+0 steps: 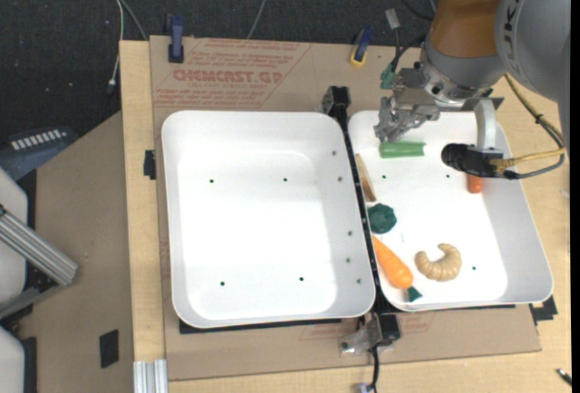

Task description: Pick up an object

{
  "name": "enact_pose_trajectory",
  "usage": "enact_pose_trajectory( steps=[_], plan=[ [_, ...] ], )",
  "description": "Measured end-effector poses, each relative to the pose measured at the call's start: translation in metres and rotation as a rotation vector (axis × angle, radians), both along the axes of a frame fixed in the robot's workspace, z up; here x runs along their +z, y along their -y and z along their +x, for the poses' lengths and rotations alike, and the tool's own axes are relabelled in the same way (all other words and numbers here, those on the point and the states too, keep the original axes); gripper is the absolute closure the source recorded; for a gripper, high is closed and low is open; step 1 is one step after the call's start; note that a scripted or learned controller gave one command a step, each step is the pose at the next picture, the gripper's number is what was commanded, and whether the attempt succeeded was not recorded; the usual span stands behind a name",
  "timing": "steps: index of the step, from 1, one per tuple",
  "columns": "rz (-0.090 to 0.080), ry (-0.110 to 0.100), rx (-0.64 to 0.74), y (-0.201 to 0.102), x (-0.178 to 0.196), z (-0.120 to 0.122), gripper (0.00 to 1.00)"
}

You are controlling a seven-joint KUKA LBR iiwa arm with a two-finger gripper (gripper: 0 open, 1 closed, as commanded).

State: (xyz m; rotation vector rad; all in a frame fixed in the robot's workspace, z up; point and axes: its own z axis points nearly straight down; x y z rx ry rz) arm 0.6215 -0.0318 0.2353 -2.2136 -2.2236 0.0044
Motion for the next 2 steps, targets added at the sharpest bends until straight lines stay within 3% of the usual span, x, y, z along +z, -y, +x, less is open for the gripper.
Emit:
enact_pose_trajectory(
  steps=[1,2],
  plan=[
    [-0.001,0.0,-0.001,-0.05,0.003,0.008,1.0],
    [-0.001,-0.001,0.0,-0.105,-0.019,0.013,1.0]
  ],
)
